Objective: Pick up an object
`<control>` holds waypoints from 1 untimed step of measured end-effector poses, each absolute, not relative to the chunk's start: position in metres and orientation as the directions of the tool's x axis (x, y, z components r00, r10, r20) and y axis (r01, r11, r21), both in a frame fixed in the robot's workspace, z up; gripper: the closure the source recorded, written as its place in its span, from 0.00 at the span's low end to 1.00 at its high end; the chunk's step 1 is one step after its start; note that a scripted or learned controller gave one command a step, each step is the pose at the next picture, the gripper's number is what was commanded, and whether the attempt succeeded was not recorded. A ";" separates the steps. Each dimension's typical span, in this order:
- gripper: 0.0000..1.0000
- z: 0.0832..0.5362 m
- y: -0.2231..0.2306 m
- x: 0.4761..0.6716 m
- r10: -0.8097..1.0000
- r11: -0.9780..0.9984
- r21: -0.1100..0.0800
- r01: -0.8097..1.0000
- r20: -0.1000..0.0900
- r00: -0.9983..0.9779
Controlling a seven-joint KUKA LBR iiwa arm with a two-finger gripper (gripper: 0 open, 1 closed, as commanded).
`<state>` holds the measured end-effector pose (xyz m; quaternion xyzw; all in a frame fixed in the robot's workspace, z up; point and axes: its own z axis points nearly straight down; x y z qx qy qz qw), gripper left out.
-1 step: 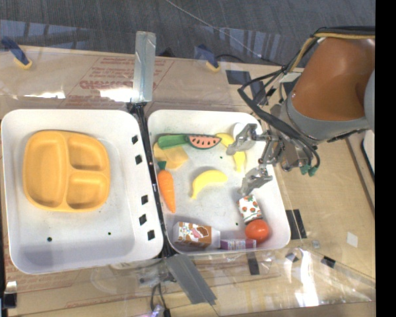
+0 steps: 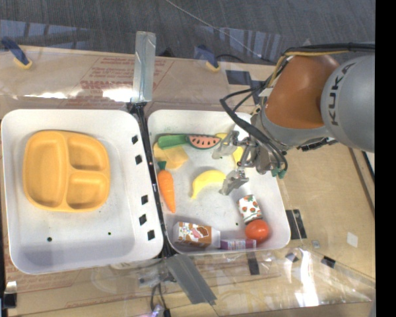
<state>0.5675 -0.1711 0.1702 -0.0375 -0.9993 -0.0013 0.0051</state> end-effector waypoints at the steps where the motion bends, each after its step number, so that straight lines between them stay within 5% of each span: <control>1: 0.00 0.122 -0.160 0.651 0.136 0.991 0.001 0.136 0.004 -0.991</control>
